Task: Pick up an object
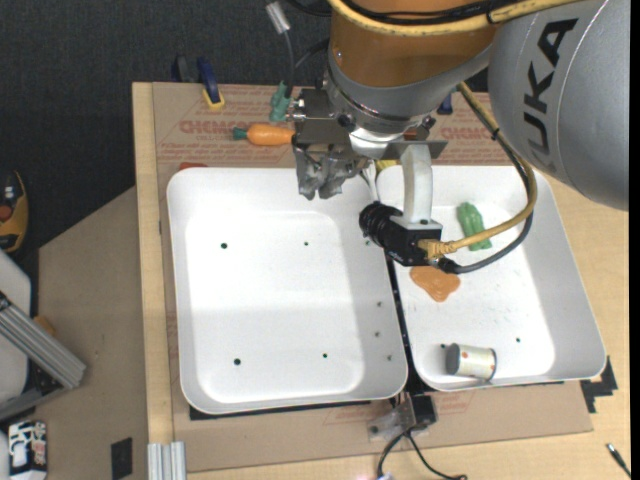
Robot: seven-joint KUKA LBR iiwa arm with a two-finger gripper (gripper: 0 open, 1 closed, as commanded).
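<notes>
Overhead slanted view of a counter (pixel 120 268) bearing two shallow white bins side by side on a brown board. The grey arm (pixel 570 78), with its orange band (pixel 420 8), enters from the upper right and covers much of the far part of the scene. Its gripper (pixel 322 178) hangs over the far edge of the left bin (pixel 270 298), close to that bin's far right corner. The metal fingers (pixel 312 183) point downward and appear drawn close together, with nothing visible between them; whether a narrow gap remains cannot be told from this angle.

The objects available for picking lie in the right bin (pixel 540 308). A green object (pixel 472 224) rests in its far half, partly crossed by a yellow cable (pixel 500 230) running from the arm. An orange object (pixel 438 284) lies near the middle of that bin, just beside the dividing edge and touching, or just under, a black fitting (pixel 395 233) on the cable. A small cylinder (pixel 470 361), silver with a dark end, lies on its side near the bin's near edge.

Beyond the bins, on the board, an orange carrot-shaped item (pixel 268 135) lies to the left of the gripper mount. A blue and yellow clamp (pixel 209 85) sits at the board's far left edge.
</notes>
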